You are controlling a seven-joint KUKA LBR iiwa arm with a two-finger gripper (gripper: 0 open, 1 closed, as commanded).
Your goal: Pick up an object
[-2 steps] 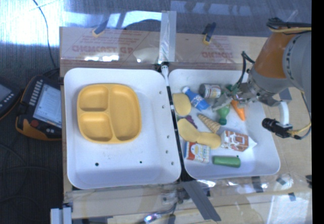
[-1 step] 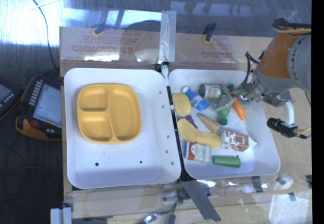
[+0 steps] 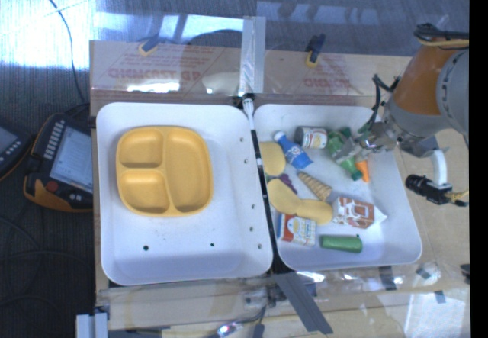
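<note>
The objects to pick from lie loose in the right-hand bin (image 3: 408,241), one of two shallow white bins on the table (image 3: 183,69). Near its upper edge a small can (image 3: 311,137) lies on its side, and just left of it a blue-and-white bottle (image 3: 290,150) lies at a slant. Right of the can sits a cluster of green pieces (image 3: 345,147), with an orange piece (image 3: 363,170) beside them. Along the bin's left wall a round yellow piece (image 3: 271,158) rests, and below it two more yellow shapes (image 3: 299,203) lie touching one another. An ice-cream cone (image 3: 316,185) points toward the bin's middle. Lower down are a small red-and-white carton (image 3: 354,212), a printed packet (image 3: 296,230) and a green cylinder (image 3: 341,243) lying flat near the lower rim.

The gripper (image 3: 364,142) is low at the upper right of this bin, right by the green pieces and the orange piece; its tips blur into that clutter, so I cannot tell whether they are apart or together, or whether anything sits between them. The arm (image 3: 427,88), with its orange band, reaches in from the right.

The left-hand bin (image 3: 152,252) carries a yellow divided plate (image 3: 164,170), set toward its upper left. Left of the table, a teach pendant (image 3: 61,165) lies on the floor.
</note>
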